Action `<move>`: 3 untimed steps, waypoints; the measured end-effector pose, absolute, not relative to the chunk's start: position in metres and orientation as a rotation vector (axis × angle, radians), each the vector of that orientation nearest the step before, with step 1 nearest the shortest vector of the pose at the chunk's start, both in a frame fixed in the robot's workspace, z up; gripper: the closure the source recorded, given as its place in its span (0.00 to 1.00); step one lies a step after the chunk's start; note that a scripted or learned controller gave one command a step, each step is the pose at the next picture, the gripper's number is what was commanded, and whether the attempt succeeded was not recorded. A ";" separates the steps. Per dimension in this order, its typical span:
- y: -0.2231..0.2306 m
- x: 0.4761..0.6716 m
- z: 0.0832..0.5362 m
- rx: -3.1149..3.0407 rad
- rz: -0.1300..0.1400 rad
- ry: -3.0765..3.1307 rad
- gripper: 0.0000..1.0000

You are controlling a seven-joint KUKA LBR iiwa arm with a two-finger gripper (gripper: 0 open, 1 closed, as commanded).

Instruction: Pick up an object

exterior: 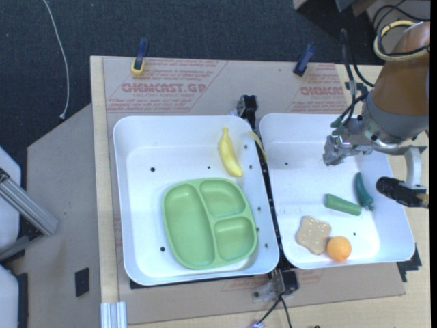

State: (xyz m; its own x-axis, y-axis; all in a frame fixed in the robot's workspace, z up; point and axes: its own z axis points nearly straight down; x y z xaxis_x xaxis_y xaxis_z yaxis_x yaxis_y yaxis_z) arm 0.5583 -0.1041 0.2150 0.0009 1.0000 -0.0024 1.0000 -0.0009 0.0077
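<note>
Claw point(336, 149), finger state unclear, hovers at the right bin's far edge; long green plastic vegetable point(342, 205) lies nearward, crosswise.

"CHEMCAST GP" on brown board point(164, 87)

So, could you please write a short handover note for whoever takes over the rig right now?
Gripper: over the back of the right bin, holding nothing visible; finger state unclear.
Right bin: green pepper, dark green vegetable, bread slice, orange.
Left bin: banana, green divided plate.
Done: nothing picked.
Left: descend on one object, grasp and lift it.
</note>
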 end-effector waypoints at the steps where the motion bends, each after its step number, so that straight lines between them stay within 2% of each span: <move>1: -0.104 0.560 0.269 2.214 0.007 2.217 1.00; 2: -0.051 0.576 0.251 2.216 0.000 2.230 1.00; 3: -0.001 0.581 0.239 2.218 -0.002 2.231 1.00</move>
State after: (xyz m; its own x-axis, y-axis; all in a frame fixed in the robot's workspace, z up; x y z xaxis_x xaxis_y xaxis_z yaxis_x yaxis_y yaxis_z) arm 0.5814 -0.0013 0.2387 -0.0057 1.0000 0.0022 1.0000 0.0057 -0.0039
